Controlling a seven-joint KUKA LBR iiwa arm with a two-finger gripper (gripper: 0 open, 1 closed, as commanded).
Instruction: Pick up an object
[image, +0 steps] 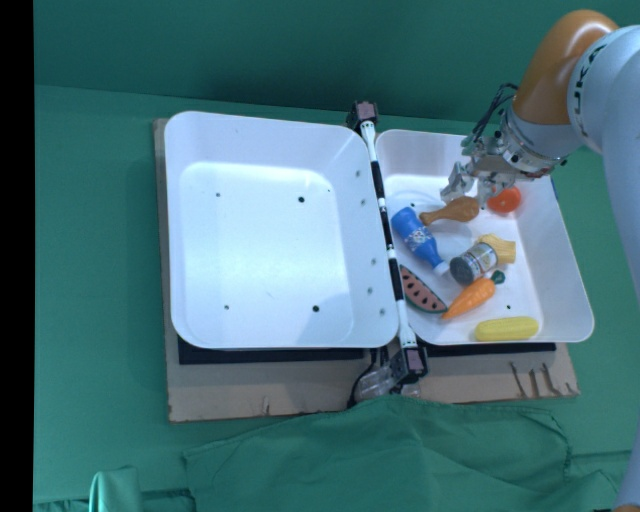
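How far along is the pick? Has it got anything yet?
Done: the gripper is down in the right bin, right above the drumstick and beside the tomato. In hand: nothing visibly between the fingers; every toy, including bottle, can and carrot, lies on the bin floor. Left: close on one and lift.

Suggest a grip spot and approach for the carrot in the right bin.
Grip the carrot across its thicker orange body near the green top, coming straight down. It lies flat and slanted, tip toward the watermelon slice, green end near the can. Set the fingers across its long axis; the narrow tip would probably slip. The tool is over the drumstick, at the bin's far end.
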